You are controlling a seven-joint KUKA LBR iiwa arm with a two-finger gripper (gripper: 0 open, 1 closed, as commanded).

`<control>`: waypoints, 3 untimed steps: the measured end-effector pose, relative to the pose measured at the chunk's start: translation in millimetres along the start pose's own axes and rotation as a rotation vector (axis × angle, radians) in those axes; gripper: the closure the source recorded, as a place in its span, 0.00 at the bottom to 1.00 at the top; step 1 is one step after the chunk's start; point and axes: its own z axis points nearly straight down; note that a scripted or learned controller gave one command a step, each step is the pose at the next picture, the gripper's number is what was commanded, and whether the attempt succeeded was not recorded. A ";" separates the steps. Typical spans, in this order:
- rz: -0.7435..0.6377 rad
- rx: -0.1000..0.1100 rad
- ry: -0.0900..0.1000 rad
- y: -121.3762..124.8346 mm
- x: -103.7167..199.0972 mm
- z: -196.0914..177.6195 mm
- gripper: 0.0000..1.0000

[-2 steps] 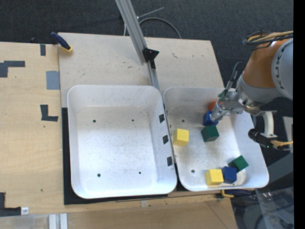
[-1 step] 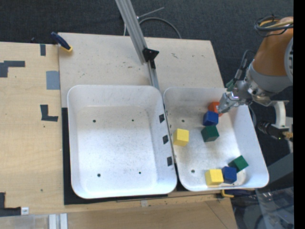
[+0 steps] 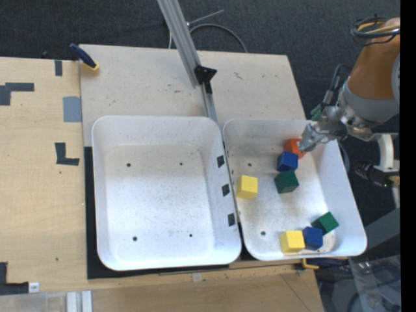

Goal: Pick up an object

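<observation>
The pincer is hanging over the upper right corner of the right bin, its tip sitting right at an orange block — whether it is gripping that block, I cannot tell. Just below, a blue cube is touching a dark green cube. A yellow cube is lying near the bin's left wall. Down at the bottom right, another yellow cube, a blue one and a green one are clustering together. The left bin is sitting alongside on the desk.
</observation>
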 end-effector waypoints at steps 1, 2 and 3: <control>-0.004 0.003 0.001 -15.6 52.2 6.6 1.00; -0.006 0.001 0.002 -19.2 104.3 -3.7 1.00; -0.006 0.002 0.002 -29.7 157.5 -11.3 1.00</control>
